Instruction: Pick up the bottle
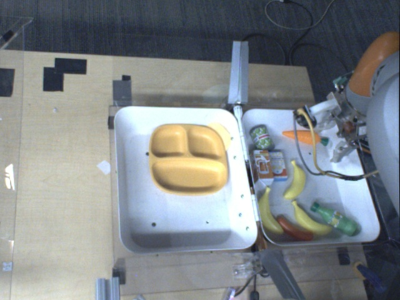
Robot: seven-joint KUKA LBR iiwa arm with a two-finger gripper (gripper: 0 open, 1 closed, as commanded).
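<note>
My fingers (pixel 345 141) hang over the right bin's (pixel 369 195) far right corner; open or closed, I cannot tell. The green bottle (pixel 335 218) lies near its front right corner.

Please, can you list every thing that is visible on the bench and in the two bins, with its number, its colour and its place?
bins: 2, white, side by side on the bench
divided tray: 1, yellow, in the left bin, toward its far half
bottle: 1, green, lying in the near right corner of the right bin
bananas: 3, yellow, in the middle and near part of the right bin
sausage-like item: 1, red, at the near edge of the right bin, beside the bananas
can: 1, green with a white top, far left of the right bin
small carton: 1, orange and white with blue, just in front of the can
carrot: 1, orange, far part of the right bin
arm: 1, grey with orange band, at the right
claw: 1, over the far right of the right bin
</note>
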